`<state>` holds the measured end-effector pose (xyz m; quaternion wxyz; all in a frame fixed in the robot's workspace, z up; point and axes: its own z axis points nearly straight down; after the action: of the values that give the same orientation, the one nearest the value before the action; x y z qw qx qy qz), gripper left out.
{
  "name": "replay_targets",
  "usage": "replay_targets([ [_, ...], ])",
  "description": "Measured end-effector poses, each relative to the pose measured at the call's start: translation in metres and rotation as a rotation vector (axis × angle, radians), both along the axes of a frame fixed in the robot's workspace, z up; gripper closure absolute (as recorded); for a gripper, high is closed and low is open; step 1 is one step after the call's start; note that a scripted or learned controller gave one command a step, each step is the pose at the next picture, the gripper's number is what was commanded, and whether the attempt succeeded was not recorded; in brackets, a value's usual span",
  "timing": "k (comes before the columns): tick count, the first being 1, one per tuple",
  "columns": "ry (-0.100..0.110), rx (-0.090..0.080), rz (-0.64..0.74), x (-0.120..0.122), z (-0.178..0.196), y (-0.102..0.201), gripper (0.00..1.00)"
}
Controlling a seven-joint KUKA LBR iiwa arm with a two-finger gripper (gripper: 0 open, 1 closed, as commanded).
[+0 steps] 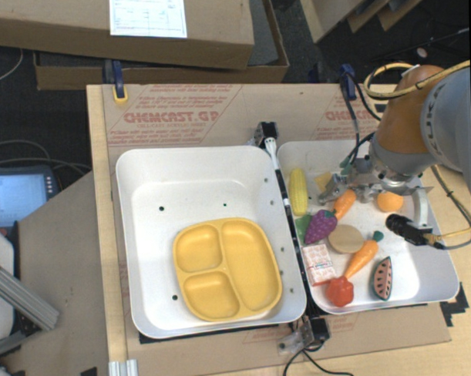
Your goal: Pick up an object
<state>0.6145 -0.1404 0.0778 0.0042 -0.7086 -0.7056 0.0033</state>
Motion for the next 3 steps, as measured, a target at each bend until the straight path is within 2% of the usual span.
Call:
replay_targets([
  [1, -0.013, -0.002, 0.003, 0.004, 0.018, 0.002, 1.00],
  [2, -0.018, 0.002, 0.015, -0.019, 0.113, 0.111, 1.00],
  [3, -0.005, -0.002, 0.000, -0.056, 0.107, 0.061, 1.00],
])
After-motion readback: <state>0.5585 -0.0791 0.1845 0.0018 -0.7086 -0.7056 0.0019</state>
